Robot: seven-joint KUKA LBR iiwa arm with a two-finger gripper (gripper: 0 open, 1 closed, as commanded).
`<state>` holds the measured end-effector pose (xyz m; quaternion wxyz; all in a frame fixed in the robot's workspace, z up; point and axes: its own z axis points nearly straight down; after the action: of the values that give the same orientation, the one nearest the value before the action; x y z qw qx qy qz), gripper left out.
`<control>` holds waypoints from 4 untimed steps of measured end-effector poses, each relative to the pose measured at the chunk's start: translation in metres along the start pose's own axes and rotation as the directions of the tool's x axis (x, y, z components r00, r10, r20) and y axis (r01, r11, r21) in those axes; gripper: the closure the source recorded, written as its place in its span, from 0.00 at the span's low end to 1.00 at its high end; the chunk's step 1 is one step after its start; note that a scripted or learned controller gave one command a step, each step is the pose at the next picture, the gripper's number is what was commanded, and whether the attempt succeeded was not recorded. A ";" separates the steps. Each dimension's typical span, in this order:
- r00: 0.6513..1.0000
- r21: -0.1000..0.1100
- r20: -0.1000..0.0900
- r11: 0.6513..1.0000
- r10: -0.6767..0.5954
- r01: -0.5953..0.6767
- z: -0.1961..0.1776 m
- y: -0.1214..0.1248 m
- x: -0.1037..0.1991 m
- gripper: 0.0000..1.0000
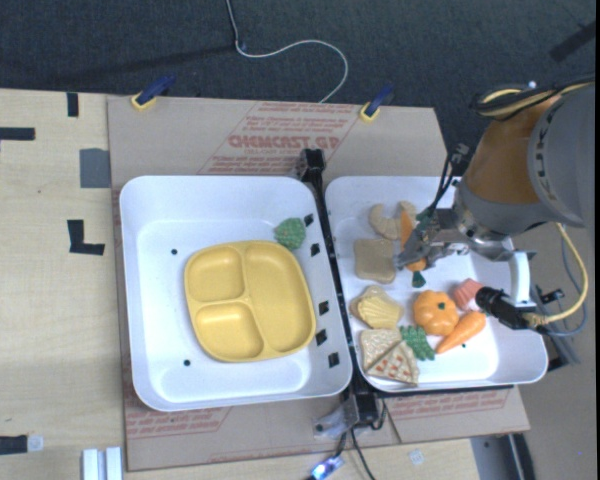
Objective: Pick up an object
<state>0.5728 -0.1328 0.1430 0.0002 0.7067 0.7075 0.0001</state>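
The likeliest target is the tan toast slice (374,260), lying flat on the floor of the right bin (510,370), just left of the jaws (417,251). Above and a little left of the jaws sits a pale bread-like piece with an orange bit (392,220). Below them lie the small orange pumpkin (437,312), the carrot (460,332) and a pink piece (467,291); further down and left are a yellow shell-shaped pastry (378,311) and a pizza wedge (390,358). Whether the jaws are spread or pressed together I cannot tell; nothing is seen pinched in them. To do this well, I judge the descent should centre over one toy, clear of its neighbours, and close across its narrow side. Far to the left, the other bin (140,268) holds a yellow divided plate (248,300) and a green broccoli floret (291,232).
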 end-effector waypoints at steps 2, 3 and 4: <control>1.000 -0.001 0.000 1.000 0.000 0.000 -0.083 -0.006 -0.003 1.00; 1.000 0.001 -0.001 1.000 -0.005 0.005 -0.081 0.023 0.046 1.00; 1.000 0.002 0.000 1.000 -0.004 0.004 -0.072 0.035 0.092 1.00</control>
<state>0.6073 -0.0403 0.2146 -0.0007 0.7054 0.7088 -0.0006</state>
